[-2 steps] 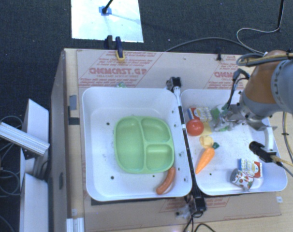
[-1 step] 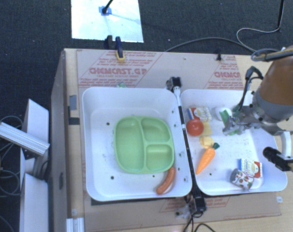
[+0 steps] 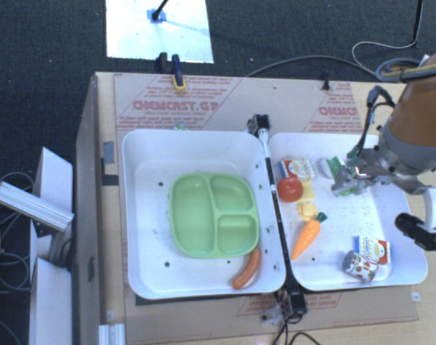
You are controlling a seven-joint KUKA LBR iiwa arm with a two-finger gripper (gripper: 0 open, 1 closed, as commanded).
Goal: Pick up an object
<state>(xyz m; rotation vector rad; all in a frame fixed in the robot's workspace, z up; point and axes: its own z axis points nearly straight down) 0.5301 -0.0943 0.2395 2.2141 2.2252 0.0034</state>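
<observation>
Camera view is showing me the pincer (image 3: 345, 185) hanging over the right bin (image 3: 401, 268) beside a green-and-white object (image 3: 333, 167), though I'm not telling its opening, presumably lining up for that pick.

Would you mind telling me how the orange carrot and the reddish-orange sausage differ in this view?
The orange toy carrot with a green top lies in the right white bin; the reddish-orange toy sausage lies in the left white bin, just below the green divided plate. The carrot tapers to a point, while the sausage is rounded and slightly curved. Both are elongated and lie slanted near the divider.
</observation>
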